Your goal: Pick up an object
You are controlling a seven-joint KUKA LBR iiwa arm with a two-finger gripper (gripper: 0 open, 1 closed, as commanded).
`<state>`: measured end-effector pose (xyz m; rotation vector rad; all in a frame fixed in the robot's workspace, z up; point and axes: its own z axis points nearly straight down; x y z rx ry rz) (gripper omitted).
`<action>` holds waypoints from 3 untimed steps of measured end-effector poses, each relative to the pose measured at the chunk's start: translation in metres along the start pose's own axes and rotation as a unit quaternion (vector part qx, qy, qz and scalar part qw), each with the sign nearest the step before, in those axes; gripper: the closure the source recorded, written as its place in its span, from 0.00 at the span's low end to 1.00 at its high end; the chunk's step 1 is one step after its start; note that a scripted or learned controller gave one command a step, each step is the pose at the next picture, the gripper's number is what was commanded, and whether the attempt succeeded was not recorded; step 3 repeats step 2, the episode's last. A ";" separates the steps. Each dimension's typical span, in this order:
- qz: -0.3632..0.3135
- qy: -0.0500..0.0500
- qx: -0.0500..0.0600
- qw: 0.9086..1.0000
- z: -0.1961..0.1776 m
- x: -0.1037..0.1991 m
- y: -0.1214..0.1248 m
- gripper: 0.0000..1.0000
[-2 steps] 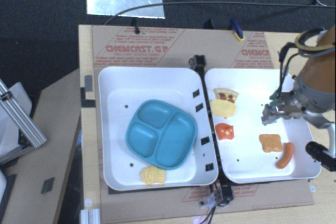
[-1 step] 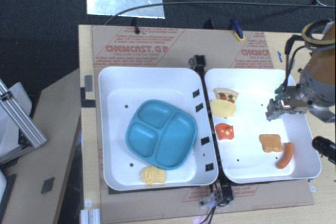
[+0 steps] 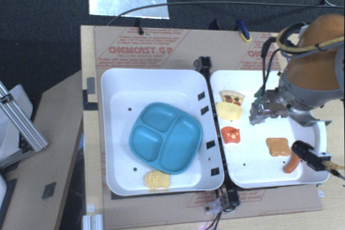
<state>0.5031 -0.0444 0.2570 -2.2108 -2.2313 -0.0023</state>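
While the pincer (image 3: 259, 115) hangs low over the right bin (image 3: 253, 180), you will find the yellow piece (image 3: 228, 111) just to its left and the red piece (image 3: 230, 135) below-left, both apart from it. Nothing sits between its tips; whether they stand wide or narrow, you cannot tell. An orange slab (image 3: 278, 146) lies below-right. The left bin (image 3: 116, 116) carries a blue divided plate (image 3: 166, 137).

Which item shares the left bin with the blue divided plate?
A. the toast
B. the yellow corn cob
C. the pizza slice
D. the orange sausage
B: the yellow corn cob lies just below the blue divided plate in the left bin.
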 end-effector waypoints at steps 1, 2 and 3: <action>0.000 0.000 0.000 1.000 0.016 0.046 0.002 1.00; -0.001 0.000 0.000 1.000 0.021 0.105 0.004 1.00; -0.001 0.000 0.000 1.000 0.021 0.105 0.004 1.00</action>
